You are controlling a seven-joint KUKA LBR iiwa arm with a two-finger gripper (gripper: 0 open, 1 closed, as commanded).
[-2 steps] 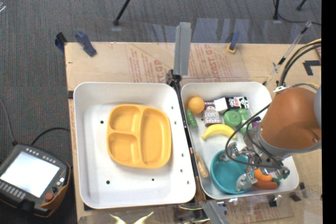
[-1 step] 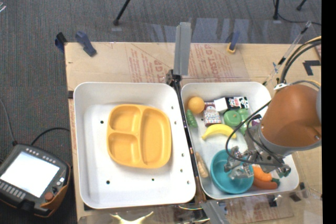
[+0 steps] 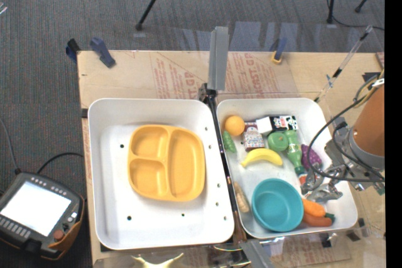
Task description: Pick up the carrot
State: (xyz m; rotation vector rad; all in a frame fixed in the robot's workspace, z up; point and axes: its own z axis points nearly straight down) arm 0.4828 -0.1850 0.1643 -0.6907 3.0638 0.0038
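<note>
The carrot is orange and lies near the front right corner of the right bin, just right of a teal bowl. A red pepper-like piece with a green tip lies against the carrot's near side. My gripper hangs directly above the carrot's far end, reaching in from the right with cables trailing behind it. Nothing can be seen held in it. The gripper body hides part of the bin floor around the carrot.
The right bin also holds an orange fruit, a banana, a green bottle, a purple eggplant, small boxes and a brown stick. A yellow divided plate lies in the left bin.
</note>
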